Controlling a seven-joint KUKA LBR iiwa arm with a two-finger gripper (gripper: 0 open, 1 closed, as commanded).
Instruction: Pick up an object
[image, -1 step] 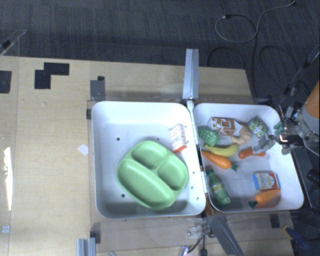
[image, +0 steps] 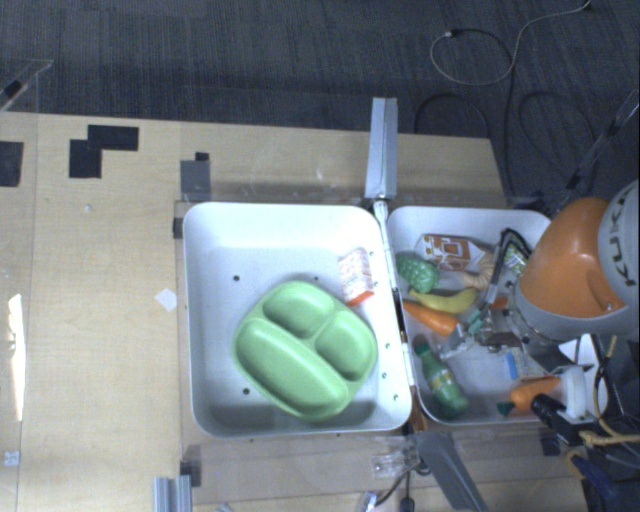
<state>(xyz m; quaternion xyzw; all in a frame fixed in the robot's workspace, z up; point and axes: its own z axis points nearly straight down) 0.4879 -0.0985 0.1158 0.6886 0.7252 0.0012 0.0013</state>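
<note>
We see the arm (image: 575, 265) reaching in from three o'clock, its gripper (image: 478, 325) low inside the right bin (image: 530, 215), near the bin's centre. We cannot tell how the gripper stands; it is a dark tangle of metal and cable from this angle, and nothing is visibly caught in it.

The candidates crowd close. A carrot (image: 432, 318) lies just beside the gripper at its nine o'clock, with a banana (image: 447, 298) touching it at about eleven o'clock. A green broccoli-like piece (image: 416, 271) sits further toward eleven, a small brown carton (image: 448, 251) at twelve, and a green bottle (image: 440, 380) at seven o'clock.

The left bin (image: 200, 320) holds a green divided plate (image: 305, 347) and a small red-and-white packet (image: 356, 275) at the plate's one o'clock, well apart from the gripper.

Our worry is the clutter. The carrot and banana overlap, so a closing grasp could pinch both or nudge one aside and catch neither. Both are rounded and smooth, and we judge either likely to slip out on the lift. The bin's dividing wall is also near at nine o'clock.
</note>
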